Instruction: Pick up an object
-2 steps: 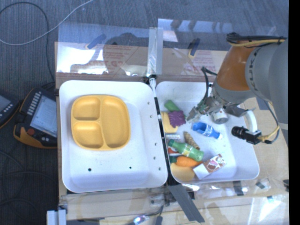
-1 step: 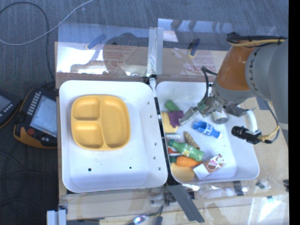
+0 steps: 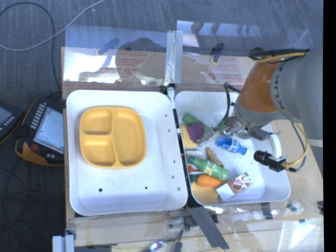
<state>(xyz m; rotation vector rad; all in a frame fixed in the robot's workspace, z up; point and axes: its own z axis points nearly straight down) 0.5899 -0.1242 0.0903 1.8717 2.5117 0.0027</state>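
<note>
- Nearest the viewer, below the tool (image 3: 229,124): small carton (image 3: 234,186), carrot (image 3: 208,181), green bottle (image 3: 208,167), all loose in the right bin (image 3: 273,190).
- Blue bottle (image 3: 231,145) just beneath the tool; purple grapes (image 3: 196,132) to its left.
- Tool low over the clutter; cannot tell its state.
- Judged step: closing in for a grasp; next calls for settling squarely on one item.
- Far left: yellow tray (image 3: 112,136).

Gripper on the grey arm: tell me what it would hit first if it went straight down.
Probably the blue plastic bottle, which lies just under the gripper in the right white bin; depth is unclear from this slanted view.
</note>
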